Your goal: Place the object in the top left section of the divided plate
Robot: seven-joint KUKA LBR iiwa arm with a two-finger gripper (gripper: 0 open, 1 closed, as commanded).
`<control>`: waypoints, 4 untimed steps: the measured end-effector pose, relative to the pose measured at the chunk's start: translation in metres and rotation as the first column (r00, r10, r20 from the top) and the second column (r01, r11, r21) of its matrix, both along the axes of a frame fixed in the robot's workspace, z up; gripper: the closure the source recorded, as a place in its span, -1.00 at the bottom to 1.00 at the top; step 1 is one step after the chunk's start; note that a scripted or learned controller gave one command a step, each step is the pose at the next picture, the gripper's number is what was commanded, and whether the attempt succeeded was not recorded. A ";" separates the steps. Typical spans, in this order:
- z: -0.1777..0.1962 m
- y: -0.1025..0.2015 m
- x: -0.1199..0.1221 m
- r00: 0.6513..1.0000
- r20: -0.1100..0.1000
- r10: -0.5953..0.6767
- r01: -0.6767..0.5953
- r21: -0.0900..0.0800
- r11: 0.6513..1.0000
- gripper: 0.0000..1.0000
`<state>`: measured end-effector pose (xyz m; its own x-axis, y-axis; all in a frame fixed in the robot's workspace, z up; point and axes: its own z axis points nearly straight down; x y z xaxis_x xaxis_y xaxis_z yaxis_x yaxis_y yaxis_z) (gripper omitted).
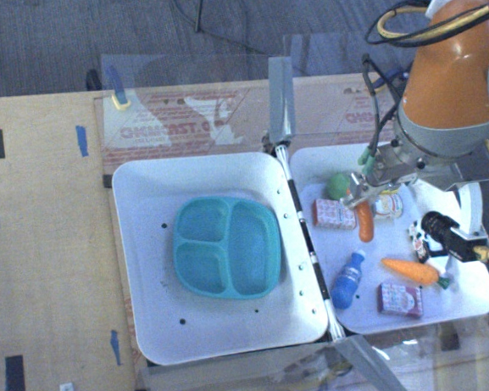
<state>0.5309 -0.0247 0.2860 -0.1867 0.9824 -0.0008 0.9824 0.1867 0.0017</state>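
Orange-banded and large at the upper right, the arm [450,70] stands closer to the lens than anything on the bench. Below it, the left bin [138,242] holds a teal divided plate [228,247], lying flat near the bin's middle and slightly turned, with its top left section [202,220] showing bare teal, a second small section below that and one long section on the right. The right bin [475,298] holds all the loose things, well apart from the plate across the wall between the bins. A green ball [339,184] sits near the bin's far left corner, with a pink-and-white carton [334,214] just in front of it and an orange-red sausage [365,222] lying beside the carton, pointing front to back. A blue bottle [347,281] lies tilted close to the left wall. A carrot [411,270] lies crosswise near the middle, its green end to the right, and a purple carton [400,298] rests just in front of it. The arm comes in from the right and bends down over the far part of the right bin, and the gripper [369,184] hangs just right of the green ball, above the far end of the sausage. Whether the gripper is apart, together or clamped on anything cannot be told at this angle.
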 end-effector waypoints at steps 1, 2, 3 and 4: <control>-0.033 0.076 0.021 1.000 -0.003 0.006 -0.006 0.001 1.000 1.00; -0.026 0.159 0.019 0.999 0.000 0.042 -0.042 0.001 0.999 1.00; 0.041 0.158 0.066 0.965 -0.001 -0.263 0.263 0.000 0.965 1.00; -0.079 0.179 -0.013 0.995 -0.004 -0.097 0.097 0.000 0.995 1.00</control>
